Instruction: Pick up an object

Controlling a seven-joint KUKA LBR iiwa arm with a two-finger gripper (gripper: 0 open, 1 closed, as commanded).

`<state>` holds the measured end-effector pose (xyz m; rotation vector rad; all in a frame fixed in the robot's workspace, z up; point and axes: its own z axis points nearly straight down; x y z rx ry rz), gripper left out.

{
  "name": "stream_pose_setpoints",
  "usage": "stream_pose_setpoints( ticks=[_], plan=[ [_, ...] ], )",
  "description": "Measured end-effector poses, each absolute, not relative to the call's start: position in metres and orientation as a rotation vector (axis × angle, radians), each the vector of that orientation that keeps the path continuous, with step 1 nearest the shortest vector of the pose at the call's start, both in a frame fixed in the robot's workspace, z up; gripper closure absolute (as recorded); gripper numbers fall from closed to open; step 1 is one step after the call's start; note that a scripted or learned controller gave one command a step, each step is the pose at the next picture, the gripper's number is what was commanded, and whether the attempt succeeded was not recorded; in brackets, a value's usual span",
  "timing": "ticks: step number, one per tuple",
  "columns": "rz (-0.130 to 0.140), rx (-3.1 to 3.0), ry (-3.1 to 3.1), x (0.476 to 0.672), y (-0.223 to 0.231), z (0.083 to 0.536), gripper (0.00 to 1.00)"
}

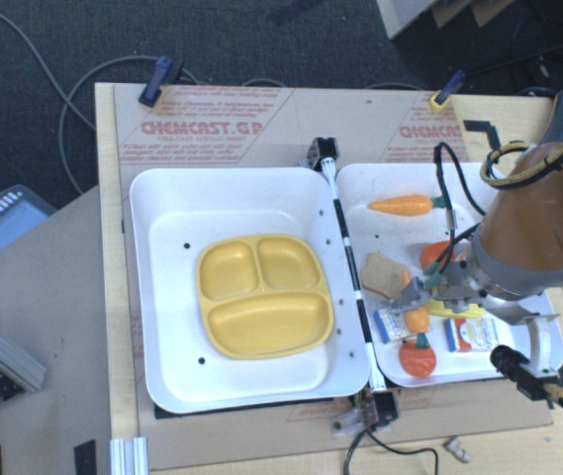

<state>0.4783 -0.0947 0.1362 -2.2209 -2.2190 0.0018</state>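
The right bin [360, 181] holds several small items. An orange carrot [400, 205] lies near its far edge, and a tan block [383, 274] lies by the left wall. A small orange piece [417, 320] and a red tomato-like fruit [419, 360] sit toward the front. My gripper [421, 292] hangs low over the middle of this bin, between the tan block and the small orange piece. The view does not show anything held in it. The arm hides the bin's right part.
The left bin [162, 206] holds a yellow divided plate [261, 295]. A round orange item [435, 255] sits partly behind the arm's black cable. A blue-white packet [393, 326] and a red-white packet [470, 335] lie at the front of the right bin.
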Motion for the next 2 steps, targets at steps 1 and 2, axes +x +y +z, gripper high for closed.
stream_pose_setpoints(
  ticks=[1, 2],
  plan=[
    [-0.007, -2.219, -2.221, 0.481, -0.095, 0.087, 0.0],
    [-0.006, -2.235, -2.226, 0.482, -0.1, 0.099, 1.0]
  ],
)
